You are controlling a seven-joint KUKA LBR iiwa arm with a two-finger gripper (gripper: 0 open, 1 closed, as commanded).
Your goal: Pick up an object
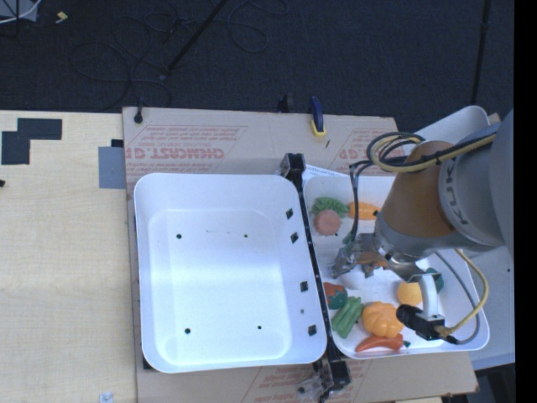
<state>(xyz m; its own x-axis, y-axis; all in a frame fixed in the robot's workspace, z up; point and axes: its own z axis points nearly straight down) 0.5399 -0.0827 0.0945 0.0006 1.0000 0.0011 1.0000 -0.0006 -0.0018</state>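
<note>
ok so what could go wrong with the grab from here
The toys in the right bin are packed close: the claw sits among the pink piece, the red piece and the green piece, so it may nudge a neighbour or pinch two. It also works near the divider between the bins and could strike it.

Two white bins (pixel 220 217), one arm (pixel 436 200), and roughly eight toy foods (pixel 379 317).
</note>
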